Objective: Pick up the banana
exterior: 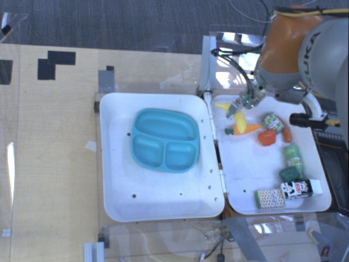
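1. The grey arm's two-finger gripper (238,109) hangs low over the right white bin's (245,190) far left corner.
2. The yellow curved banana (233,117) lies right beneath it, touching an orange carrot-shaped toy (250,128).
3. I cannot tell how the gripper is set.
4. A blue divided plastic plate (164,140) sits in the left white bin (117,162).

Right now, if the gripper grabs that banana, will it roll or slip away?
The banana is small, curved and glossy like a toy, so probably light, stiff and somewhat slippery. It lies flat in the right bin by the gripper, so it would likely slide or pivot rather than roll.
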Motion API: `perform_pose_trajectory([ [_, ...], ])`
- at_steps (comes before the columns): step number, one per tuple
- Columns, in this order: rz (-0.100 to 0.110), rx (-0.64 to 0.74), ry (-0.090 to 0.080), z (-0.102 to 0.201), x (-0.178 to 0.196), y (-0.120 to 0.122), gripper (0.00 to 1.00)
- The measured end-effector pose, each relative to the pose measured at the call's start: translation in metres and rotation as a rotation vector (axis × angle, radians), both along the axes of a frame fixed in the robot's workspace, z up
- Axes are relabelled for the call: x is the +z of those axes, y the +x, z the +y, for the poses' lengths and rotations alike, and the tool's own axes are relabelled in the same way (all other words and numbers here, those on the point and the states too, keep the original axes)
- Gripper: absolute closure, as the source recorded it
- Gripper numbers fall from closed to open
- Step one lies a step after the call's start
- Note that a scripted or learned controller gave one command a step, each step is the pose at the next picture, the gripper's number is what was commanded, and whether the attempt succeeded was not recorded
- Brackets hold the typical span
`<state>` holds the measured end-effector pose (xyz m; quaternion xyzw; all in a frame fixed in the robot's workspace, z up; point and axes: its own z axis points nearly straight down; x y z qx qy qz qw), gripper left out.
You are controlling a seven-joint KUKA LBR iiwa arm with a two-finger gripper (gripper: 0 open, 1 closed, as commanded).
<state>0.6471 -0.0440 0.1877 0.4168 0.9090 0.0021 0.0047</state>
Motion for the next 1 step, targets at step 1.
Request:
perform_pose_trajectory([
  [1,-0.002,0.089,-0.002,-0.0554,0.0705,0.0201,1.0],
])
